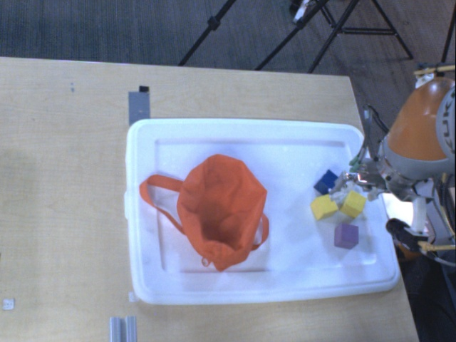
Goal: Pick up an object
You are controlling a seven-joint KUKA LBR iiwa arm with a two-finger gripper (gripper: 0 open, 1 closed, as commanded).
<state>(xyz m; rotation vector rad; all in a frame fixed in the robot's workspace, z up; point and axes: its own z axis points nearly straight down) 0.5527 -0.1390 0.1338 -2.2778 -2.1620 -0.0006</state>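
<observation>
While the arm is reaching in from the right, the gripper is sitting low over the right end of the white bin, just inside its right wall. Its metal fingers are too small and blurred here to tell how far apart they are standing, and I cannot tell whether anything is lying between them.

Right under the fingers, a yellow cube is lying on the bin floor, seemingly touching the fingertips or just below them. A second yellow cube is sitting just to its left, the two nearly touching. A blue cube is lying just above that second one, to the left of the gripper and near it. A purple cube is resting below the first yellow cube, slightly apart from it and nearer the camera.

Further left, well apart from the cubes, an orange bag is slumping in the middle of the bin, its mouth open upward and one strap looping out toward the left wall.

The bin is resting on a wooden bench. The arm's orange band is showing at the right edge, above the grey wrist.
</observation>
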